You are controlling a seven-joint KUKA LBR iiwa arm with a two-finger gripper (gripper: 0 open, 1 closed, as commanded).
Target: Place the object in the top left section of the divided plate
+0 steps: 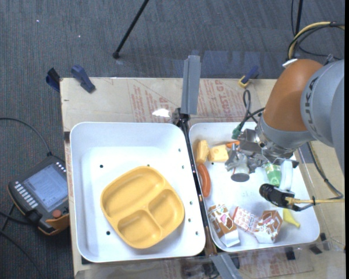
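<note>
The grey, orange-banded arm (296, 106) reaches in from three o'clock, its gripper (242, 166) low over the right bin (311, 214), finger state impossible to tell, while the yellow divided plate (142, 207) lies in the left bin (84, 156), its long axis running ten to four o'clock.

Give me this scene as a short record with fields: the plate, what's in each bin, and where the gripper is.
left bin: holds the yellow divided plate
plate state: three sections, nothing in them
right bin: cheese wedges, a hot dog, small printed cartons, a green item, a yellow item
gripper: over the right bin, near the cheese wedges
gripper fingers: cannot be made out
arm: reaches in from the right
task progress: nothing placed in the plate's top left section yet
</note>
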